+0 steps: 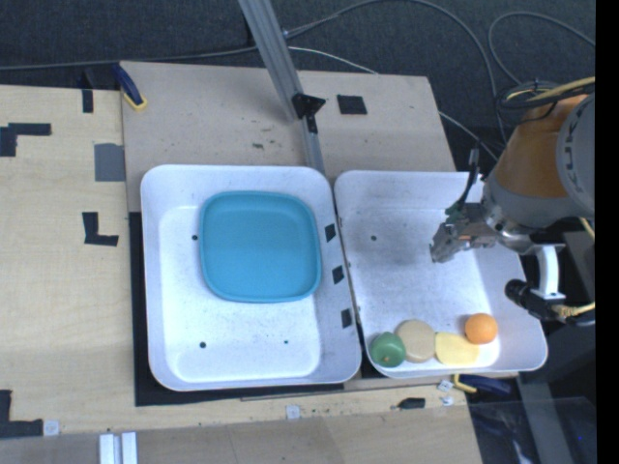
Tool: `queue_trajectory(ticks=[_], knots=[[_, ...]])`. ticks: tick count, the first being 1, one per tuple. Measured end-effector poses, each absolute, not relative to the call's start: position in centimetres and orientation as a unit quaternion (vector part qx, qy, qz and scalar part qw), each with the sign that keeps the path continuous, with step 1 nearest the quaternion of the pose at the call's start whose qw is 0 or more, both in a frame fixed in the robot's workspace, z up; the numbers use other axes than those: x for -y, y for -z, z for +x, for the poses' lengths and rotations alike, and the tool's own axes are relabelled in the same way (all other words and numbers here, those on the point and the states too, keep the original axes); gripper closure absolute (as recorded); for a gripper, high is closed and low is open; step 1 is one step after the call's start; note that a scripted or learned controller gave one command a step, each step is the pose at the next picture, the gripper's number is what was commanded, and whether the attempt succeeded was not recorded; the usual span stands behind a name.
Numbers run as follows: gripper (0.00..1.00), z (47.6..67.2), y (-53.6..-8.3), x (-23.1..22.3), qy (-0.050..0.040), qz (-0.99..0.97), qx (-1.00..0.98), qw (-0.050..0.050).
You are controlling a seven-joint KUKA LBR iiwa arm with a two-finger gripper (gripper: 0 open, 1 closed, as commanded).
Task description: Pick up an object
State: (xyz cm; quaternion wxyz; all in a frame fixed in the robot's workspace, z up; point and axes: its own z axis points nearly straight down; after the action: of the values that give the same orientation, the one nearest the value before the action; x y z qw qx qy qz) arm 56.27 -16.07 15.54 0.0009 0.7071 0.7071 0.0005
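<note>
four small objects lie in a row along the near edge of the shallow white right bin [387, 201]: a green round piece [388, 348], a beige round flat piece [418, 339], a pale yellow soft-looking piece [455, 350] and an orange ball [481, 329]. the green piece and the beige piece seem to touch, the beige and the yellow one too, and the orange ball sits just at the upper right of the yellow piece. any of these four can serve as the object of the task, and all four rest on the floor of the bin.

the two-finger gripper [447, 244] of the grey arm with the orange band [542, 158] is over the right half of this same bin, near its far right part and well apart from the row of objects. under and around it is only the bare, a little dirty floor of the bin. whether the gripper is spread or closed, i cannot tell; its tip is small and dark in the camera view. nothing is visible in its grip.

in the shallow white left bin [160, 259] lies a light blue square plastic plate with rounded corners [260, 245], far from the gripper.

as i judge it, the task is at its beginning part. no object is lifted and none is grasped. what is left is almost everything: to bring the gripper toward the near edge, to come down on one piece, to close on it and to raise it. the pieces are crowded close to the wall, so the orange ball looks the most free one.
</note>
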Motion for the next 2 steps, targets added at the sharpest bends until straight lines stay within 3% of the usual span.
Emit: queue_trajectory(ticks=[2], knots=[[1.00, 56.7, -26.7, 15.9, -0.0008, 0.707, -0.707, 0.001]])
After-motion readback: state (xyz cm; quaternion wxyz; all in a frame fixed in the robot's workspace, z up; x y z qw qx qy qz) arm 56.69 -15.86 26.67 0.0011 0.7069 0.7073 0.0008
